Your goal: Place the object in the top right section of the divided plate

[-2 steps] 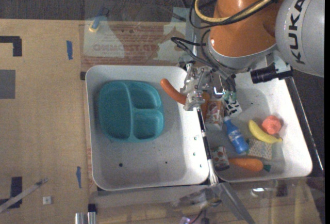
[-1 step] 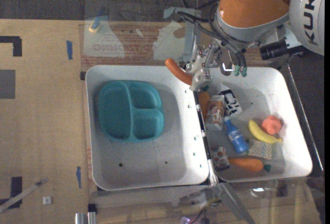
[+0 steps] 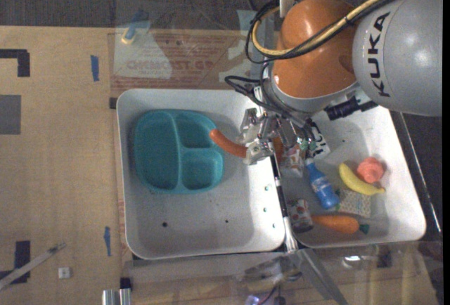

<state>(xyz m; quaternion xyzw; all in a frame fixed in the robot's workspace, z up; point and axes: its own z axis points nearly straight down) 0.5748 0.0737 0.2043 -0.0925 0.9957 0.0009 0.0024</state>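
Camera view looks down at a slant on my tabletop (image 3: 56, 156), where two white bins sit side by side. Taking the teal divided plate (image 3: 177, 150) as my landmark: it lies in the left bin (image 3: 204, 226), toward that bin's upper left part. My pincer (image 3: 259, 145) hangs just off the plate's right edge, close to the wall where the two bins meet, and it is closed on one end of an orange sausage-like object (image 3: 226, 143). That object slants up and to the left from my fingers, and its free end reaches the plate's upper right corner, over or just at the rim; I cannot tell whether it touches the plate. Well to the right of the plate, past my pincer, the right bin (image 3: 404, 219) carries several other things: a small blue bottle (image 3: 323, 186), a yellow banana (image 3: 360, 180), a pink rounded item (image 3: 371, 170) beside the banana, a carrot (image 3: 339, 223) lower down, and a small can (image 3: 301, 214) near the dividing wall. My orange band (image 3: 309, 50) sits above the wrist, up and right of the plate.
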